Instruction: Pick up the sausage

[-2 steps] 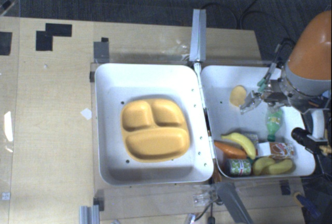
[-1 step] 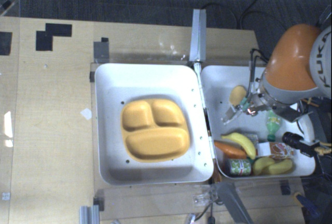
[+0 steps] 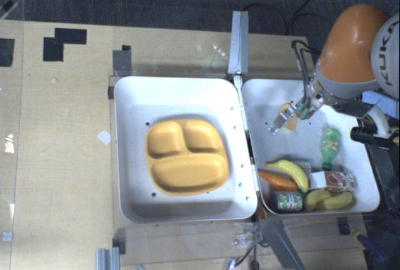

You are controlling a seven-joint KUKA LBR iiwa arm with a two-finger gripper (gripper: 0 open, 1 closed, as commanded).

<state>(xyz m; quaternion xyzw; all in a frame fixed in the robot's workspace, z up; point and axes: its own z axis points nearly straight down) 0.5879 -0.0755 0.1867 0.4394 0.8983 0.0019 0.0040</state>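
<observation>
**Gripper hangs over the right bin, sausage lies at the bin's near wall**

The landmark here is the right bin (image 3: 250,137), the shallow white tray on the arm's side of the bench.

The sausage (image 3: 278,180), an orange-red piece, lies in the bin's near left part, close against the wall shared with the left bin (image 3: 125,137). It touches the banana (image 3: 291,172), which curves just beyond and to the right of it. Directly in front of the sausage, at the bin's near wall, sits a small green can (image 3: 289,201). To the right of the can lie a yellow-green fruit (image 3: 329,200) and, just behind that, a small red-and-white packet (image 3: 339,180). A green bottle (image 3: 330,143) lies further back, toward the bin's right side.

The gripper (image 3: 282,120) hangs over the bin's far middle, well apart from the sausage, reaching in from the right below the arm's orange band (image 3: 353,44). Its fingers look slightly apart with nothing seen between them, though they are small in the view.

The left bin, touching the right bin's left wall, holds a yellow divided tray (image 3: 186,156) at its centre.
</observation>
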